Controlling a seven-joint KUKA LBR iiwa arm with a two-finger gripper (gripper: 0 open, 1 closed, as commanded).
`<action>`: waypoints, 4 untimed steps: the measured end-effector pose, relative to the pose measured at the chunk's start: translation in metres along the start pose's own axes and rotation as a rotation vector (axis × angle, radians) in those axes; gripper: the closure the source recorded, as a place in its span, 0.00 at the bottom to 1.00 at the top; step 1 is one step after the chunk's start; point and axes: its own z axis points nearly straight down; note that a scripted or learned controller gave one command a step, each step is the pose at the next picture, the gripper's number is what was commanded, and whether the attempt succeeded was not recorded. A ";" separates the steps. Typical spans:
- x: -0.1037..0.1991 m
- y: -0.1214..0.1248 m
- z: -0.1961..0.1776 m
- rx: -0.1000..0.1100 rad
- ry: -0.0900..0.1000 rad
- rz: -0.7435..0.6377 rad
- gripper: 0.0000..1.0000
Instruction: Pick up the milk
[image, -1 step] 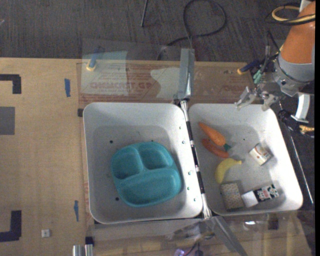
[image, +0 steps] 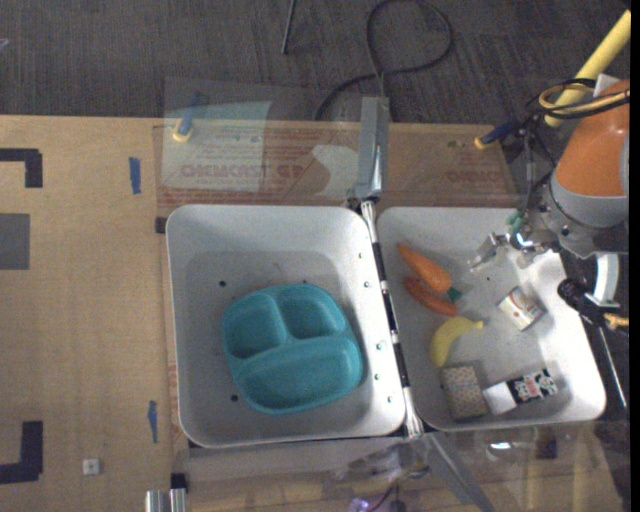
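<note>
One small milk carton (image: 520, 389), white with black cow patches, is seen lying on its side in the near right corner of the right bin (image: 585, 345). It is judged to be light and fairly stiff, a box with flat faces that could dent if squeezed hard and could slide on the smooth bin floor. A hold across its two long flat sides, near the middle, is judged safest. A speckled sponge-like block (image: 461, 389) lies touching or just beside its left end, so little room is left there. A banana (image: 449, 338), two carrots (image: 428, 280) and a small can (image: 519, 308) lie farther off. The gripper (image: 492, 250) hangs over the far part of the same bin, its fingers apart with nothing between them. A teal divided tray (image: 290, 346) sits in the left bin (image: 190, 300).
</note>
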 end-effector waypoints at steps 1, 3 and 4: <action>-0.015 -0.044 0.053 -0.013 -0.003 0.009 0.00; -0.044 0.040 0.013 -0.004 -0.002 -0.078 1.00; -0.044 0.030 -0.023 -0.005 -0.004 -0.034 1.00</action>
